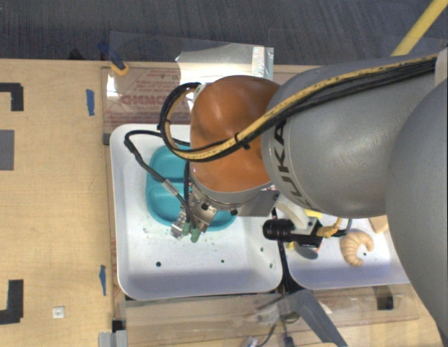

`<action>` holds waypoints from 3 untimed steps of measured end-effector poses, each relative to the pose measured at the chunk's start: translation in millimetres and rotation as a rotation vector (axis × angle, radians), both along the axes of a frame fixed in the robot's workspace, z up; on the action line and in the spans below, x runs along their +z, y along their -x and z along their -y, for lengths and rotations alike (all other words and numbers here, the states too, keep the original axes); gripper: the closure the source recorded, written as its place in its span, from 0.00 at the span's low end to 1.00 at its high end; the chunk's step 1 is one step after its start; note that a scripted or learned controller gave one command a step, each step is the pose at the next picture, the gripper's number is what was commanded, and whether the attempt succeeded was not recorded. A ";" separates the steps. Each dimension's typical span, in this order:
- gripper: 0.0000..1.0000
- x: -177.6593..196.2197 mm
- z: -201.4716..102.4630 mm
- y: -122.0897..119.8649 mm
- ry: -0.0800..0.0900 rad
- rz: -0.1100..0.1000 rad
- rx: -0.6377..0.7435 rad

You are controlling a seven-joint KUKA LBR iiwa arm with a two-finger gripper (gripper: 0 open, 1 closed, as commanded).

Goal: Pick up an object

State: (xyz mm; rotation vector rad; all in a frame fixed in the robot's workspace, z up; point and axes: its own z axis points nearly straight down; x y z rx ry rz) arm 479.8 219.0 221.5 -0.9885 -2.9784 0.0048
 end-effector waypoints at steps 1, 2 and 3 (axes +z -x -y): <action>1.00 -10.7 -6.9 0.4 0.002 0.002 -0.407; 1.00 11.6 1.1 -0.8 0.001 0.006 -0.630; 1.00 -15.9 0.3 0.4 0.008 -0.001 -1.059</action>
